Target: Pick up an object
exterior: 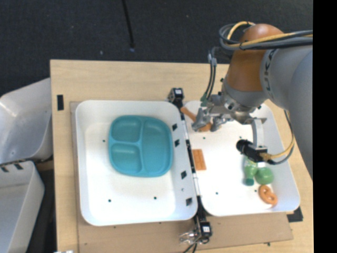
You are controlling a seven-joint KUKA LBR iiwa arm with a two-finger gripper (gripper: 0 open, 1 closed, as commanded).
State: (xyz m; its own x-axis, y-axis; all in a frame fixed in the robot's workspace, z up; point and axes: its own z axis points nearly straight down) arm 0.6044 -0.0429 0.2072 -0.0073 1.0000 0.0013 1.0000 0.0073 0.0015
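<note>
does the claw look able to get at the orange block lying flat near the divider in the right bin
Probably yes. The orange block lies alone on bare floor of the right bin, nothing on top of it. The claw hovers just above it in view; the nearby divider could crowd one side.

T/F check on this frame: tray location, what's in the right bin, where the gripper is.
1. The teal tray lies in the left bin. True.
2. The tray has one undivided well. False: it has three compartments.
3. The gripper is over the right bin, near its upper left corner. True.
4. An orange block lies in the left bin. False: it lies in the right bin, close to the divider.
5. The green toy and orange pretzel sit near the right bin's right side. True.
</note>
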